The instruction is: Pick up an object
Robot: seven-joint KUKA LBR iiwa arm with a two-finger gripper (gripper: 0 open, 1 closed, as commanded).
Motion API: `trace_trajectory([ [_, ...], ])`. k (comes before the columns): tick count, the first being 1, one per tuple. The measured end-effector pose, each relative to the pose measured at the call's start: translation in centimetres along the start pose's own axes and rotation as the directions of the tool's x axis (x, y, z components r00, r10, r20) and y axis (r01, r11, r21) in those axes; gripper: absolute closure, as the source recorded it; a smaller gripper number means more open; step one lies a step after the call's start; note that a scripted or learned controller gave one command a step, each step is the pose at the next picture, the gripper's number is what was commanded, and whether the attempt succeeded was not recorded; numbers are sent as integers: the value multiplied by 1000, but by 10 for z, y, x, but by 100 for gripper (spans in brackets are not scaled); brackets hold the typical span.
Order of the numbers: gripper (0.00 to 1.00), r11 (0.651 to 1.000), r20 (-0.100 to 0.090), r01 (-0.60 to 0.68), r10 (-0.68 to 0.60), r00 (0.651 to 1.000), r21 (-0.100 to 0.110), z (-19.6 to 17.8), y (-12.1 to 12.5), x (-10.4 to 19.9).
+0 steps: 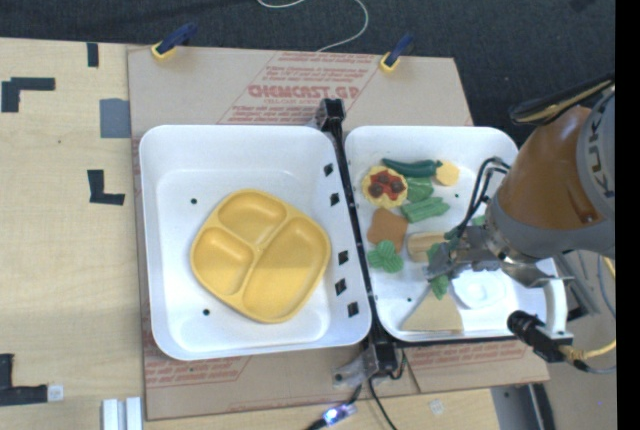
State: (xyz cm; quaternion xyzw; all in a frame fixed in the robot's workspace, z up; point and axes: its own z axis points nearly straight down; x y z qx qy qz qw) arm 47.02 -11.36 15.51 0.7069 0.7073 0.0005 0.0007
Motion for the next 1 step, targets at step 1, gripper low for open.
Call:
trace_trajectory([
  [1, 100, 1000, 1, 2, -2, 1000, -2, -62, 5, 1],
])
